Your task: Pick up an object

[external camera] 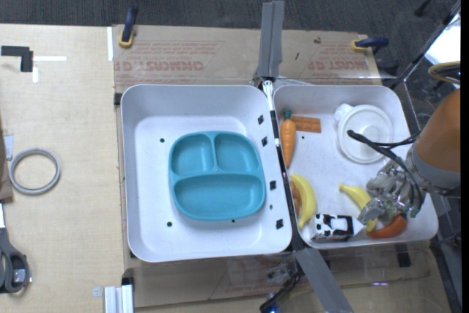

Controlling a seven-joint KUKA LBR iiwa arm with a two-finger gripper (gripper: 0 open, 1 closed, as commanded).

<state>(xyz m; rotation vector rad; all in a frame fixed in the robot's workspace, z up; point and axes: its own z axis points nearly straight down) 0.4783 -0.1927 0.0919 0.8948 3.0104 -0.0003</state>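
Observation:
My gripper (386,206) hangs low over the front right corner of the right bin (322,100), the arm coming in from the right. Directly beneath it lies a red-orange item (390,226), partly hidden by the gripper. A small yellow banana (355,193) lies just left of the gripper, touching or nearly touching it. Further left are a black-and-white toy (333,227), a larger banana (305,196), a carrot (287,140), an orange bar (306,125) and a white cup (364,133).
The left bin (139,157) holds a teal divided plate (218,174). A divider wall (277,157) runs between the bins. On the bench at left lie a tape roll (33,171) and scissors (12,269). Clamps (129,27) sit at the back edge.

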